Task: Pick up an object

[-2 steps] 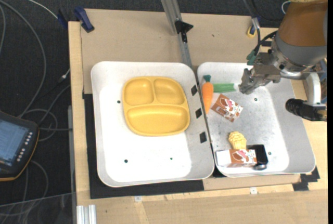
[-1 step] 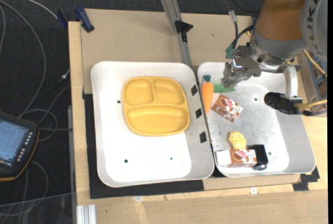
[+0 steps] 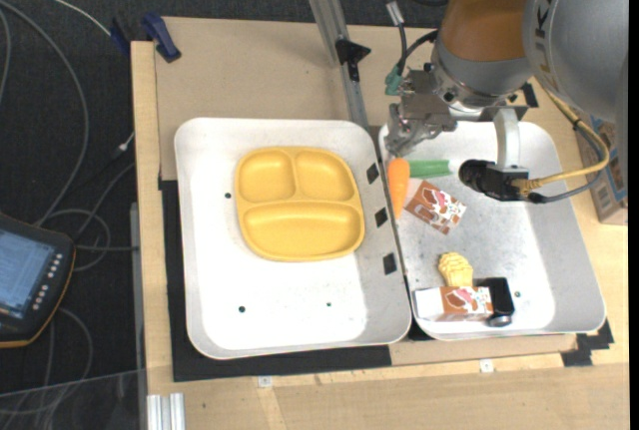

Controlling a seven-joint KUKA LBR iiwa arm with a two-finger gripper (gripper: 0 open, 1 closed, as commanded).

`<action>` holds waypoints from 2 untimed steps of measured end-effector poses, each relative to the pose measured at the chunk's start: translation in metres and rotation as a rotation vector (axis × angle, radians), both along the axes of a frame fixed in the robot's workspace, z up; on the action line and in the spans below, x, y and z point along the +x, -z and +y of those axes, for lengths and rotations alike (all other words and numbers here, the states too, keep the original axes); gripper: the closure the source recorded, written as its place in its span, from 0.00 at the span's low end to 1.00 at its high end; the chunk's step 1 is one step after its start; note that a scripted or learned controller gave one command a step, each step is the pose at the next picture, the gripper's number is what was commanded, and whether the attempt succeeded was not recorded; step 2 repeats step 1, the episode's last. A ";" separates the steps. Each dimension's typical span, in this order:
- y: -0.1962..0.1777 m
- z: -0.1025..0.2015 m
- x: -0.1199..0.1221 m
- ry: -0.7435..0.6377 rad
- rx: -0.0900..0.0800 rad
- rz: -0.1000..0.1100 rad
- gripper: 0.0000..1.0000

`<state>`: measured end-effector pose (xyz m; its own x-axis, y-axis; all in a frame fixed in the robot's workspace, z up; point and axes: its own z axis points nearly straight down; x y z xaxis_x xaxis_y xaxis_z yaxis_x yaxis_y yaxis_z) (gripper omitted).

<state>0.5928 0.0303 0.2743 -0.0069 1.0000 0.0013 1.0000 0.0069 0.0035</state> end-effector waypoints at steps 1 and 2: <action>0.004 0.044 0.020 0.001 0.000 0.000 1.00; 0.004 0.044 0.020 0.001 0.000 0.000 1.00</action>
